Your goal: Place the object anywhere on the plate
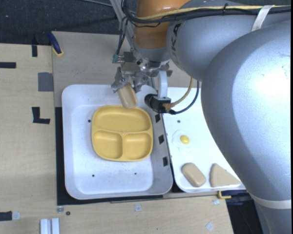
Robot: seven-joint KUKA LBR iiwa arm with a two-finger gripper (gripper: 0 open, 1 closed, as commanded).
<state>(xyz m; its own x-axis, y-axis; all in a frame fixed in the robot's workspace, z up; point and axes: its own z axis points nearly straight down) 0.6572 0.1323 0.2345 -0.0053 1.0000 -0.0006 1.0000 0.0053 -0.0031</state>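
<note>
Two bins: left bin point(78, 179) and right bin point(178, 126) side by side on the surface
Plate: one yellow plate point(122, 132) with three compartments, lying in the left bin
Object: one tan bread-like roll point(127, 97), tilted, just above the plate's far rim
Gripper point(128, 87): jaws pinching the roll's upper end, judging by how it hangs beneath them
Progress: roll lifted and brought to the plate's edge; by my judgement what is left is to move over a compartment, lower and release
Right bin contents: one small yellow piece point(184, 140), one tan oval loaf point(193, 174), one pale wedge point(223, 176)
Arm: one, grey with orange band
</note>
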